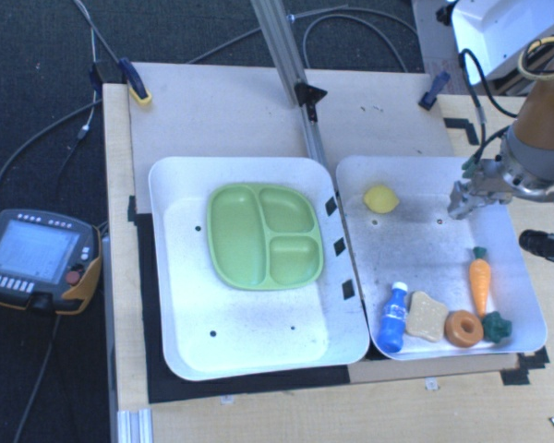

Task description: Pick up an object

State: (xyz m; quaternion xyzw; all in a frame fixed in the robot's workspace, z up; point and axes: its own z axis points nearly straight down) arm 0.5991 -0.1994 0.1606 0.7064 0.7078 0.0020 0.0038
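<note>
**Q:** How far along does the pick look?

**A:** Barely begun, by my reading. The gripper (462, 203) hangs over the far right part of the right bin (415, 247), at the end of the grey arm with its orange band, and nothing can be seen between its fingers. Whether they are spread or pressed together, I cannot tell (they are small and blurred here). Choosing, reaching, closing and lifting all appear to remain.

**Q:** Where do the objects lie from the gripper?

**A:** All in the same bin. The yellow lemon (380, 198) is nearest the far edge, off to the gripper's left at about its own level. The orange carrot (480, 284) lies nearer the camera, close below the gripper. Further toward the near edge sit a brown doughnut (463, 329), a slice of bread (427, 317) and a blue bottle (394, 317), well apart from it. None touches the gripper.

**Q:** And the other bin?

**A:** It holds a green divided plate (263, 236), far left of the gripper.
</note>
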